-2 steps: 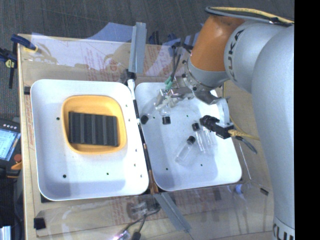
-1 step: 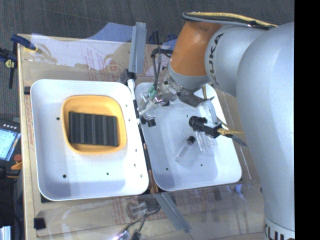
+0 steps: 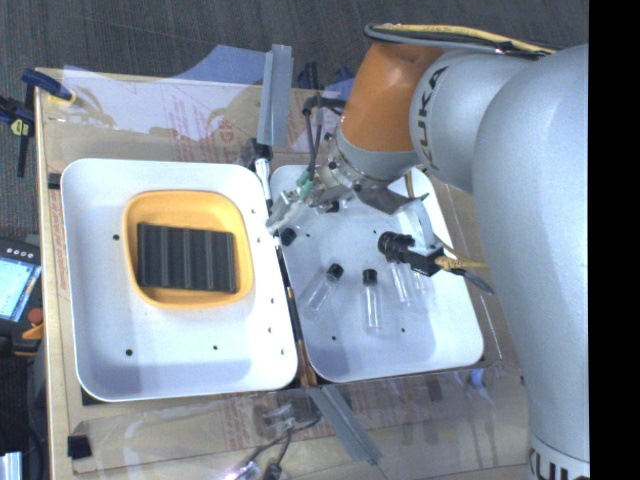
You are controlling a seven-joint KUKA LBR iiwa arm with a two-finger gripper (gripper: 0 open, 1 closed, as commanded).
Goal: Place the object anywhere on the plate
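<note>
the grey arm point(image 3: 500, 98) bears the letters "kuka".

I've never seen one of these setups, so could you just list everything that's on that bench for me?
Bins: two, white, side by side on the bench; left bin, right bin.
Plate: one, yellow, with a dark ribbed insert, in the left bin.
Vials: about three, clear with black caps, lying in the right bin; one at, another at.
Screen: one, lit, at the left edge.
Arm: one, grey with an orange band, reaching from the right.
Gripper: one, over the right bin's upper-left corner.
</note>
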